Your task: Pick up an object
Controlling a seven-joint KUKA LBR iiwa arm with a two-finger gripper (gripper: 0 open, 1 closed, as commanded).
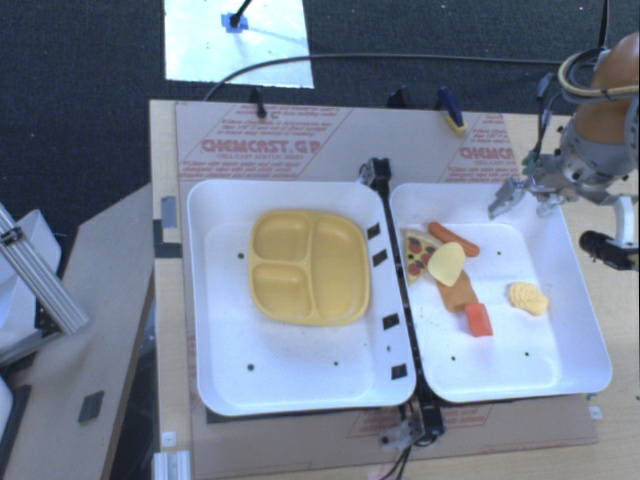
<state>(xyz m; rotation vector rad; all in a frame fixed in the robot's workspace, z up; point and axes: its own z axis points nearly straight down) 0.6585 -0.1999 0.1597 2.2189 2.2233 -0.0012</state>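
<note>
The right bin point(575, 368) holds several toy foods: a pizza slice point(415, 254), an orange sausage point(456, 238), a pale yellow wedge point(447, 264) lying on a brown piece point(459, 294), a red block point(478, 320) and a yellow lumpy pastry point(527, 298). My gripper point(525, 202) hangs over that bin's far edge, up and to the right of the sausage and apart from all the food. Its fingers point(503, 201) look spread, with nothing between them.
The left bin point(215, 368) bears a yellow divided plate point(308, 268). A black clipped divider point(392, 268) joins the two bins. A cable and a blue clip point(452, 111) lie on the board behind the bins. An aluminium frame point(40, 278) stands at the far left.
</note>
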